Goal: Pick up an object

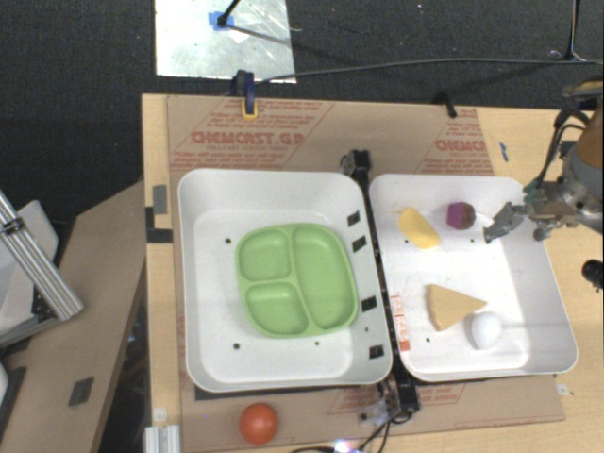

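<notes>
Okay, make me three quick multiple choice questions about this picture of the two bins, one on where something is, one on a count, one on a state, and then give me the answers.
1. Where does the green divided tray lie?
A. In the left bin
B. In the right bin
C. On the bench in front of the bins

2. How many loose objects lie in the right bin?
A. Two
B. Four
C. Six

3. How does the gripper stand to the objects?
A. It clamps the white ball
B. It lifts the yellow piece
C. It grips none of them

Answers:
1. A, the tray sits in the middle of the left bin.
2. B: a yellow piece, a purple piece, a tan wedge and a white ball.
3. C, it hangs over the right bin's far right part, apart from every object.
</notes>
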You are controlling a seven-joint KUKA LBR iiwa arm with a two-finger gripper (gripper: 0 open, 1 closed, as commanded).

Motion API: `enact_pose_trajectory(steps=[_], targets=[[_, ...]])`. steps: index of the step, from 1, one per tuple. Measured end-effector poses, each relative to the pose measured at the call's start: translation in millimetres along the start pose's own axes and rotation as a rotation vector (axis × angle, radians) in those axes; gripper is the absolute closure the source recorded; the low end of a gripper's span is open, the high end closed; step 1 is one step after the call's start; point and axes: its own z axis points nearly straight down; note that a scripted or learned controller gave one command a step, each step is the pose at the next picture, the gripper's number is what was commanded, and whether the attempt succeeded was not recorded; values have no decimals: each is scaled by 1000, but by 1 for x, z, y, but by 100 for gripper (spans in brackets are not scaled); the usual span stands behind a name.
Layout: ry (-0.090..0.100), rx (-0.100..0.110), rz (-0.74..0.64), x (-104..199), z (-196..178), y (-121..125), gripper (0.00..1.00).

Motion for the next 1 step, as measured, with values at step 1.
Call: enact_pose_trajectory(steps=[1], targets=[[-3,-12,-3,1,-7,3,0]])
